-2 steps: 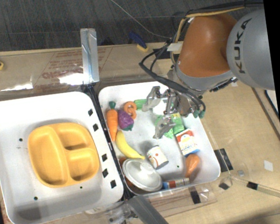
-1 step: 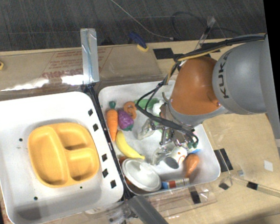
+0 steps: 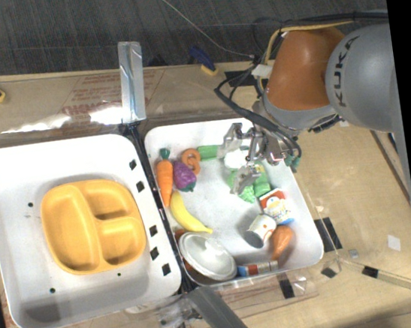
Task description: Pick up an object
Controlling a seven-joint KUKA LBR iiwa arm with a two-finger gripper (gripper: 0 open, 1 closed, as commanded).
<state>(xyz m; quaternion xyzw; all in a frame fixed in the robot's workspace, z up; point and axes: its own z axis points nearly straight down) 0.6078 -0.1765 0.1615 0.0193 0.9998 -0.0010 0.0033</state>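
My gripper (image 3: 244,155) hangs over the upper right part of the right bin (image 3: 208,130), its metal fingers spread open. A green toy (image 3: 250,184) lies just below it, close to the fingertips, and nothing sits between the fingers. To the left in the same bin are an orange carrot (image 3: 164,180), a purple toy (image 3: 184,175), an orange-red toy (image 3: 190,160) and a yellow banana (image 3: 185,214). A small green piece (image 3: 208,151) lies beside the gripper.
A silver bowl (image 3: 207,256), a white cup (image 3: 261,229), a small printed carton (image 3: 275,206) and a brown-orange toy (image 3: 281,240) crowd the right bin's lower part. The left bin (image 3: 10,179) holds a yellow divided tray (image 3: 93,224). A metal clamp (image 3: 132,82) stands between the bins.
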